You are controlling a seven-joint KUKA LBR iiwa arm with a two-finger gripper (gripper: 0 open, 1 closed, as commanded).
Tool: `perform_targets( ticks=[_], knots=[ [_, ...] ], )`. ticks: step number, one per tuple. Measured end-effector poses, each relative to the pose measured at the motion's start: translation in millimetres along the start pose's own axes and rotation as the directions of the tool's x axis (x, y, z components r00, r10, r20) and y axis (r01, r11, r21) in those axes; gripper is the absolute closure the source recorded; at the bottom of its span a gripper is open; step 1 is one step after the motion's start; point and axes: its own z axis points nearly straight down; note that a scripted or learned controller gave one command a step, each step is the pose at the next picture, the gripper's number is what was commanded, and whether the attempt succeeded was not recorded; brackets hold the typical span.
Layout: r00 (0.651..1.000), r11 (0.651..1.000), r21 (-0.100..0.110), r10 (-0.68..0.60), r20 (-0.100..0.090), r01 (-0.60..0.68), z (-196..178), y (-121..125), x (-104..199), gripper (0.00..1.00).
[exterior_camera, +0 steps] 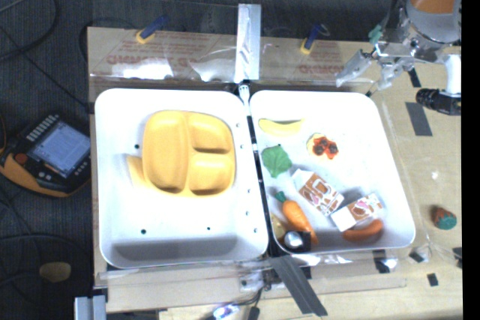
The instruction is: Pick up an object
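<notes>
My gripper (369,76) hangs over the bench just behind the right bin's (390,161) back right corner, fingers spread and nothing between them. Inside that bin lie a yellow banana (279,126), a green leafy piece (276,160), and a small round toy with red and dark spots (322,146). Nearer the front are a red-and-white carton (319,192), a second small carton (358,212), a red sausage (362,230), an orange carrot (298,215) and a dark shiny item (292,240). All of them sit below and left of the gripper.
The left bin (112,183) holds a yellow divided tray (187,151). A metal divider post (248,41) stands behind the seam between the bins. A small green and red object (444,218) lies on the bench to the right. A handheld screen device (56,154) rests on the floor at left.
</notes>
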Motion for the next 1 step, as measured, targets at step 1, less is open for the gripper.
perform_targets(
  ticks=[1],
  knots=[
    [0.951, 0.951, 0.0, -0.31, 0.0, 0.31, 114.4, -34.7, 48.6, 0.0]
  ],
)
